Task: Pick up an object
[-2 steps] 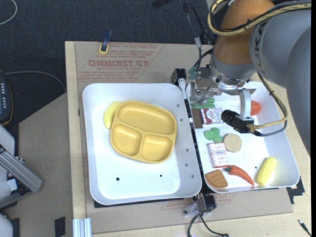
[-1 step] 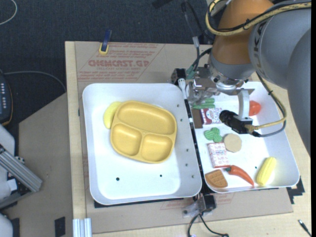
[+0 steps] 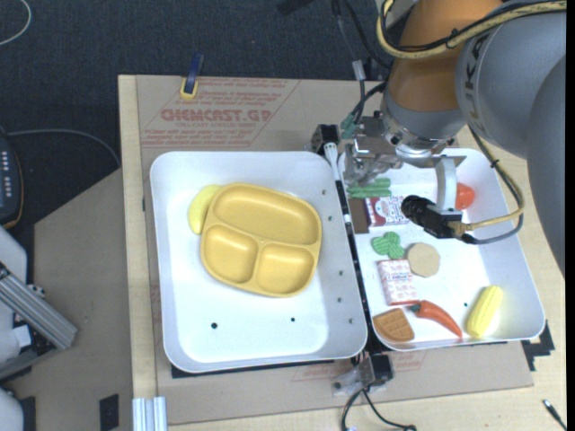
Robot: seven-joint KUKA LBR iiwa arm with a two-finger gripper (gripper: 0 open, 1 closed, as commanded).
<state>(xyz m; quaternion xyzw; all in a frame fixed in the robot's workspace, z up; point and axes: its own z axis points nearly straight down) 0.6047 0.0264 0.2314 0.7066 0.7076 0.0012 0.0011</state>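
1. The grey KUKA arm with its orange band point(image 3: 440, 34) reached in from the right and hung over the far-left corner of the right shallow white bin point(image 3: 512, 268).
2. The two-finger gripper point(image 3: 370, 171) sat low at that corner, just above a flat green toy piece point(image 3: 370, 189). Whether it was open, closed or gripping anything could not be told; cabling and the wrist body masked it.
3. Right bin contents, far to near: a red and white printed packet point(image 3: 386, 210) beside a brown strip point(image 3: 361, 214) just under the green piece; a small orange-red toy point(image 3: 464, 196) near the far right wall; a small green leafy toy point(image 3: 388, 243); a tan round disc point(image 3: 424, 259) just beside it; a second red and white packet point(image 3: 395, 282); a red-orange chilli pepper toy point(image 3: 437, 317); a brown waffle-like biscuit toy point(image 3: 393, 326) at the near-left corner; a yellow corn cob toy point(image 3: 484, 310) near the near-right corner.
4. A black cylindrical fitting point(image 3: 429, 215) on the arm's cabling lay over the middle of the right bin.
5. The left shallow white bin point(image 3: 180, 312) held a yellow three-compartment plastic tray point(image 3: 260, 239), with a pale yellow rounded toy point(image 3: 201, 206) touching its far-left edge.
6. Both bins rested on a sheet of printed cardboard point(image 3: 225, 106).
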